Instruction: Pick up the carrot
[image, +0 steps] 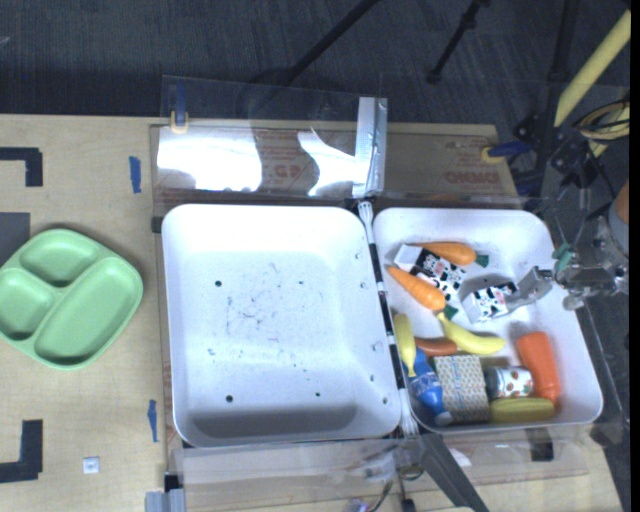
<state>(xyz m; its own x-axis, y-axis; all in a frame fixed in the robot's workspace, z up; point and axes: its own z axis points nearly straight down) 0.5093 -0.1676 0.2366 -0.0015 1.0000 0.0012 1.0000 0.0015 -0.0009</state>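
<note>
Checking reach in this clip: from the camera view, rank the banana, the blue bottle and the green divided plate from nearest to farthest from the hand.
From the hand:
1. Banana, middle of right bin.
2. Blue bottle, that bin's lower left corner.
3. Green divided plate, far left on the bench.

A green divided plate (66, 297) lies left of two white bins (190, 330).

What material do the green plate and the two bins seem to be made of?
The green plate looks like moulded plastic, matte, with smooth rounded compartments. The left bin and right bin look like thin white plastic, slightly glossy, with soft rounded rims; the left one shows scuffs. I cannot be sure.
</note>
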